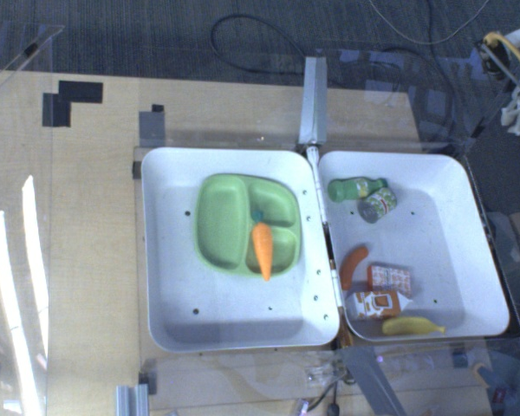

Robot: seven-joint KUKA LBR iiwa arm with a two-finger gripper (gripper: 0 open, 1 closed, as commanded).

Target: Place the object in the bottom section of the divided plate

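Note:
A green divided plate lies in the left white bin. An orange carrot rests in the plate's lower right section, its tip reaching the plate's near rim. Part of the arm shows at the top right edge, well away from both bins.
The right bin holds a green bottle, a small can, a red sausage, two small cartons and a yellow banana. A metal post stands behind the seam between the bins. Cables lie on the floor behind.

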